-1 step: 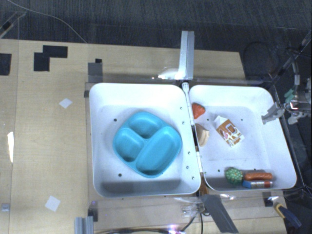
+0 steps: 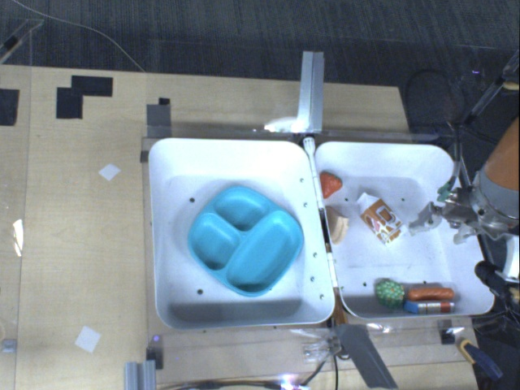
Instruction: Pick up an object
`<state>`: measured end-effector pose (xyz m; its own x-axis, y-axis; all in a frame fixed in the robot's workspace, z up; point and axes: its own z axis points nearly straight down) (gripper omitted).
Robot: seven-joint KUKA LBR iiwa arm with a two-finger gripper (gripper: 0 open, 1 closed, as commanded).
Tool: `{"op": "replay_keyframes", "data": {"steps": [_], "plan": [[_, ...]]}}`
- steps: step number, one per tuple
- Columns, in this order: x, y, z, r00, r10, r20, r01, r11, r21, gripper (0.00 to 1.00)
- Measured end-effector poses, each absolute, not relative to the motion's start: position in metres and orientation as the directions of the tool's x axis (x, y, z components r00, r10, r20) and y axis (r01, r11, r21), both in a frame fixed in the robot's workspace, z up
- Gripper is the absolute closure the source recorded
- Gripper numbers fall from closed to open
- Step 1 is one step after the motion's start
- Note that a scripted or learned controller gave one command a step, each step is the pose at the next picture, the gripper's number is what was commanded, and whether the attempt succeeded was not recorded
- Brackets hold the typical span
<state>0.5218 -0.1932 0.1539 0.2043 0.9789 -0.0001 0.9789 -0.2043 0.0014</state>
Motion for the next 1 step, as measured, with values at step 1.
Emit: {"op": "replay_keyframes", "data": {"steps": [1], "plan": [[0.5244,-0.181,0.1999,0.101,0.995,0.0,0.995,-0.101,0.005,0.0]]}}
